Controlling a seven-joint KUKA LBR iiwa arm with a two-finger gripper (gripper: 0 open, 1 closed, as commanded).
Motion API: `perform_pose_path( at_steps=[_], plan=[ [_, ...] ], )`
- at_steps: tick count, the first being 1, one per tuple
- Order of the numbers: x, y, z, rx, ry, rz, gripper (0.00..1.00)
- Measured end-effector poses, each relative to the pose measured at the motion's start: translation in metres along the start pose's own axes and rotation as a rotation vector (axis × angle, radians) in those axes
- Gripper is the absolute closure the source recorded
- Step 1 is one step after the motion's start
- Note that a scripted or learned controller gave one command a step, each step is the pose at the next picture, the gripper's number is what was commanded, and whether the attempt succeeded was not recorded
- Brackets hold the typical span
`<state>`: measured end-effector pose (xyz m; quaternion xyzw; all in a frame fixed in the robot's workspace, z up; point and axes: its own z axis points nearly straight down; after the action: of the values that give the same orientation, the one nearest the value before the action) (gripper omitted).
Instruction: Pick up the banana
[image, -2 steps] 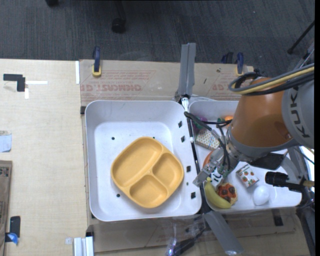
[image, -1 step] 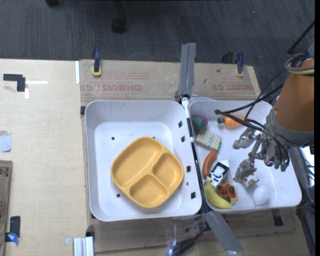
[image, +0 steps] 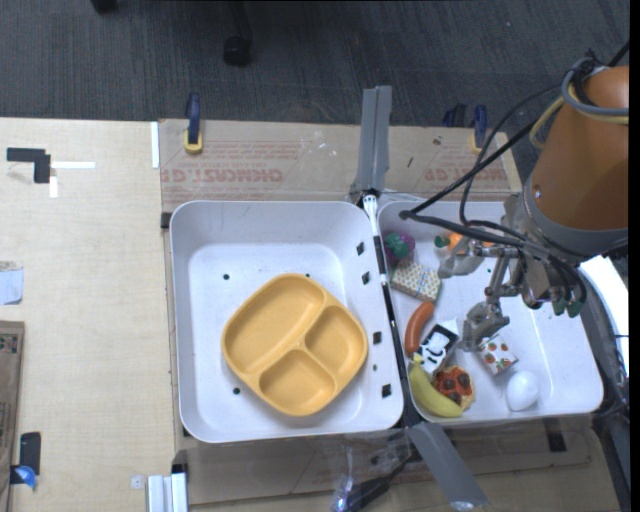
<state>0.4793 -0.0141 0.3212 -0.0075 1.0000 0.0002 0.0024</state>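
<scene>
The arm (image: 585, 150) enters at three o'clock over the right bin (image: 560, 405). A yellow divided plate (image: 293, 344) lies in the left bin (image: 200, 300). The gripper (image: 478, 292) hangs with jaws released, gripping nothing. The banana (image: 432, 396) lies at the right bin's seven o'clock corner

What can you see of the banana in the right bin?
The banana is yellow, curved and looks like a plastic toy. It lies flat in the right bin at its near left corner, along the left wall. A pizza slice covers part of it and a black and white card sits just beyond it. The pincer hangs farther right, apart from it.
</scene>
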Motion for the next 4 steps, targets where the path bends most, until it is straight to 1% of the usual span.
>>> perform_pose_path(
  at_steps=[1, 2, 3, 4],
  plan=[
    [-0.006, -0.033, 0.129, -0.001, 0.005, -0.291, 0.00],
    [-0.008, 0.002, 0.130, -0.001, 0.005, -0.139, 0.00],
    [-0.018, -0.030, 0.130, -0.002, 0.002, -0.585, 0.00],
    [-0.067, 0.025, 0.029, -0.002, 0.000, -0.721, 0.00]
  ],
)
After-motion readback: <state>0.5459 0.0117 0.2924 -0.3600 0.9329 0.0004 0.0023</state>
